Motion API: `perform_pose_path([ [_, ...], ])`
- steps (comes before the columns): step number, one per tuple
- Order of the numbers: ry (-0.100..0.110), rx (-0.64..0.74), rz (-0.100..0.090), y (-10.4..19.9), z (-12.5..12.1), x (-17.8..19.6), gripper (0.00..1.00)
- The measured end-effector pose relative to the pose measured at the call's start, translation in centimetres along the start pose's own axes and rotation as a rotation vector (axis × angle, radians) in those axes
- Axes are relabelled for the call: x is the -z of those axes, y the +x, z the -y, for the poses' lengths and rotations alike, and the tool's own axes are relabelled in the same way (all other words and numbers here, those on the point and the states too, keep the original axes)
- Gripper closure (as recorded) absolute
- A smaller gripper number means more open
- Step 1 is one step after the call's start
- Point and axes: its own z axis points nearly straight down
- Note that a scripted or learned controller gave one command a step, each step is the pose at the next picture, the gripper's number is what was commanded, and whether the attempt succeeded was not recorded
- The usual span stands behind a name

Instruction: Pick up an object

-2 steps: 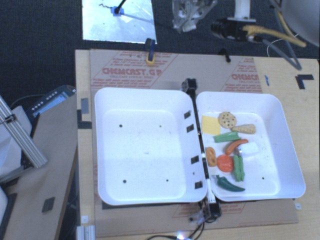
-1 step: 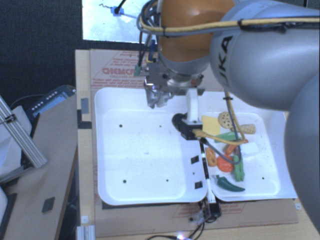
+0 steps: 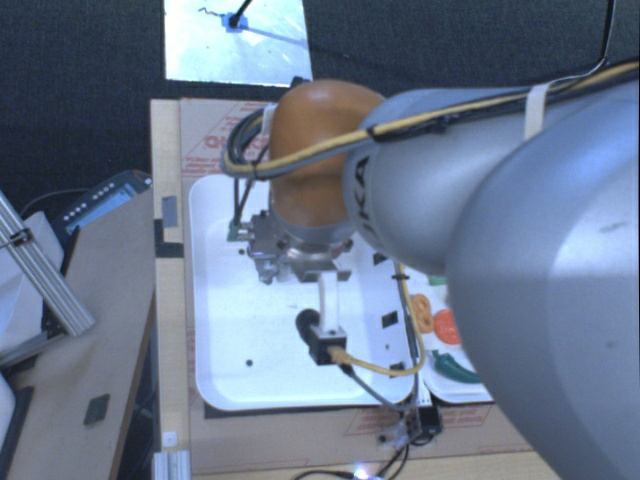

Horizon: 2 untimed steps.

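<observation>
Two white bins side by side, gripper (image 3: 268,260) over the left bin (image 3: 215,298) near its far side, open or closed impossible to tell, orange pieces (image 3: 446,326) and a green pepper-shaped thing (image 3: 456,367) lying close together in the right bin (image 3: 478,394).

My tabletop (image 3: 195,128) is a pale board with red print. The left white bin (image 3: 230,368) sits flat on it. Just right of that bin, perhaps touching it, lies a second white bin (image 3: 468,394), mostly hidden.
</observation>
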Motion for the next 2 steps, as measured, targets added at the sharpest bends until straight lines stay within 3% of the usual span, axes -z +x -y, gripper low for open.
perform_pose_path([
  [1,-0.027,-0.01,-0.005,-3.9,-3.7,11.3,1.0],
  [2,-0.009,-0.007,-0.002,-3.8,-2.4,4.2,1.0],
])
